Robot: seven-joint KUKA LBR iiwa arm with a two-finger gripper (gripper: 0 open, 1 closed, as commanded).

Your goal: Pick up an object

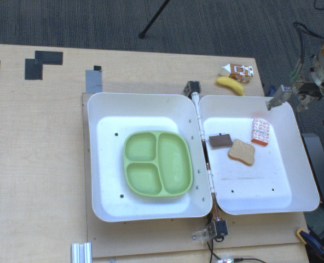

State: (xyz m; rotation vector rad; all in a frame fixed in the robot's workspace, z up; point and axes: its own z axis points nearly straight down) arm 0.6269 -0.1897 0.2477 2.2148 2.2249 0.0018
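The gripper (277, 96) is seen at the right bin's (299, 196) 1 o'clock corner; finger state cannot be told. The red packet (260, 131) lies nearest, toward 7 o'clock.

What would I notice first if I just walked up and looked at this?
Probably the bright green plate with three compartments, sitting in the middle of the left white bin. Next, the toy food in the right bin: a slice of bread, a brown block beside it, and a red and white packet. A yellow banana lies on the bench just behind the bins.
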